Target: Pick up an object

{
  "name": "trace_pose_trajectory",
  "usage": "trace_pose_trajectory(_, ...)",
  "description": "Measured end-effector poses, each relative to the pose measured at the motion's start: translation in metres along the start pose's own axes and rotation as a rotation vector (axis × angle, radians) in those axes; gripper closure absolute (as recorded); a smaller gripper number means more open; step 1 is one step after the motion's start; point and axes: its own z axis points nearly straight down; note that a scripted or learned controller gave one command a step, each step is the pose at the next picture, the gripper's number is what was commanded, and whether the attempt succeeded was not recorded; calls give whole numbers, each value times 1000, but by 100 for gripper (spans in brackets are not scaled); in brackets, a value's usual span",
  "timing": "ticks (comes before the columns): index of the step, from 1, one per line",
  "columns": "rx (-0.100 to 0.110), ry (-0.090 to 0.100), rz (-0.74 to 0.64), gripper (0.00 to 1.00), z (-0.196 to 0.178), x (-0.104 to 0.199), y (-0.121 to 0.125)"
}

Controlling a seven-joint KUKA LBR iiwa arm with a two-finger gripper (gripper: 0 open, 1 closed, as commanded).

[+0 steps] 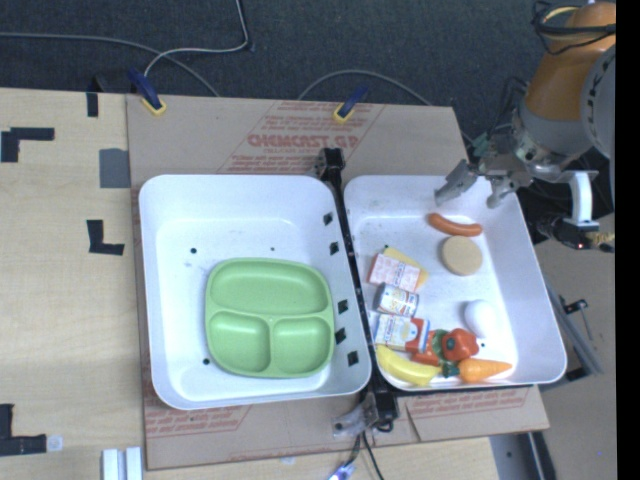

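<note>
My gripper (472, 190) hangs over the far right corner of the right bin (527, 258), its two fingers spread open with nothing between them. Just below it lies a sausage (456, 225), and under that a round tan cookie (462, 256). Further down the bin are a white egg (476, 316), a red tomato (458, 344), an orange carrot (484, 370), a yellow banana (405, 369) and small cartons (397, 286).
The left bin (165, 218) holds a green divided plate (269, 317). Black clips (331, 161) join the two bins along the middle. Blue and yellow clamps (148, 93) and cables sit at the cardboard's far edge.
</note>
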Motion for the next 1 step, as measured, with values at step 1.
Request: trace_pose_trajectory(1,-13,-5,-2,0,107,-21,16)
